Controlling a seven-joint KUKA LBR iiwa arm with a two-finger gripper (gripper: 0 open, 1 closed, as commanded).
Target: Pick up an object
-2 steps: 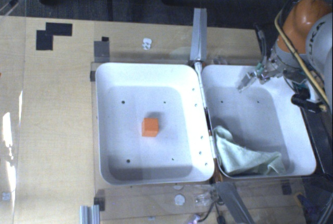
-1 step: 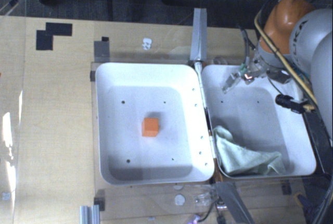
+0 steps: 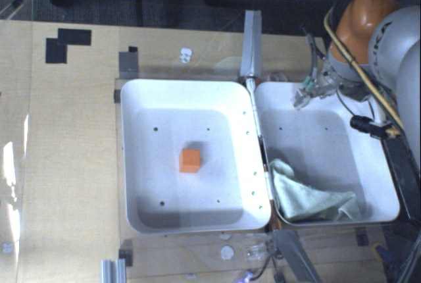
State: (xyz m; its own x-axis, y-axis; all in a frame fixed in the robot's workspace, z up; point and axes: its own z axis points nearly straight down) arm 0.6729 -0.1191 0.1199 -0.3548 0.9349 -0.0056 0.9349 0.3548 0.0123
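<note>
1. The left bin (image 3: pixel 135 143) serves as the landmark: a shallow white tray with rounded corners on the pale wooden bench (image 3: pixel 66 156).
2. An orange cube (image 3: pixel 190 160) sits on the floor of the left bin, near its middle, standing apart from every wall.
3. Just to the right of the left bin, touching it along a shared edge, lies the right bin (image 3: pixel 368 163).
4. A crumpled pale green cloth (image 3: pixel 302 199) rests in the right bin, bunched in the corner closest to the left bin's lower right corner.
5. The grey arm (image 3: pixel 395 45), with its orange band (image 3: pixel 358 22), reaches in well to the right of the left bin, above the far rim of the right bin.
6. The gripper (image 3: pixel 309 92) hangs over the right bin's upper edge, well apart from the cube; whether its hand is released or clenched cannot be told, and nothing is seen between its tips.
7. A metal post (image 3: pixel 251 45) stands just beyond the left bin's upper right corner.
</note>
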